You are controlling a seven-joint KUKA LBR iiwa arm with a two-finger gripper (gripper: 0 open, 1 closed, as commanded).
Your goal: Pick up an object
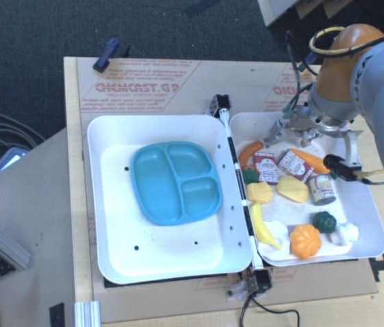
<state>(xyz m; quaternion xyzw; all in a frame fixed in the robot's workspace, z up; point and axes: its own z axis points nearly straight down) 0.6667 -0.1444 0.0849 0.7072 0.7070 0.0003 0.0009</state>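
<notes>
The right bin (372, 213) holds several toy foods. Among them are an orange carrot (309, 159), two red-and-white packets (265, 167) (292, 163), a pale yellow piece (292, 189) and a small can (323, 190). Nearer the front lie a banana (264, 226), an orange pumpkin (305, 240) and a dark green piece (325, 221). My gripper (309, 133) hangs over the bin's far end, just above the carrot and packets, below the orange wrist band (345, 43). Nothing is visibly held.
The left bin (107, 203) carries a blue divided plate (177, 181). An orange sausage (249, 152) and yellow corn (260, 193) lie against the divider between the bins (236, 176). A blue clip (105, 54) rests on the cardboard at the back left.
</notes>
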